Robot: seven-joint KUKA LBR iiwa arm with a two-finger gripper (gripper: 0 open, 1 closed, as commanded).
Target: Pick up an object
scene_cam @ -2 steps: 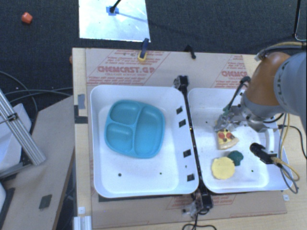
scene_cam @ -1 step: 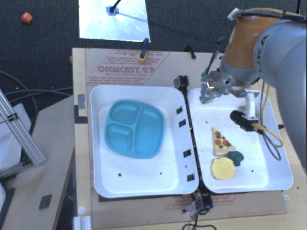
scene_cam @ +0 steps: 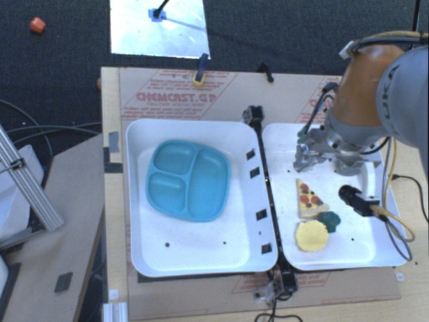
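In the right bin (scene_cam: 281, 139) lie a toy pizza slice (scene_cam: 308, 198), a round yellow piece (scene_cam: 312, 236) and a small dark green piece (scene_cam: 329, 220), close together toward the near side. My gripper (scene_cam: 305, 161) hangs over the right bin, just beyond the tip of the pizza slice, and I see nothing in it. The grey arm with its orange band (scene_cam: 365, 79) reaches in from the right.
The left bin (scene_cam: 141, 247) holds a blue divided plate (scene_cam: 188, 180). A black divider with clips (scene_cam: 263, 186) runs between the bins. Cardboard (scene_cam: 174, 96) lies under both, and a shiny sheet (scene_cam: 157, 19) lies on the floor behind.
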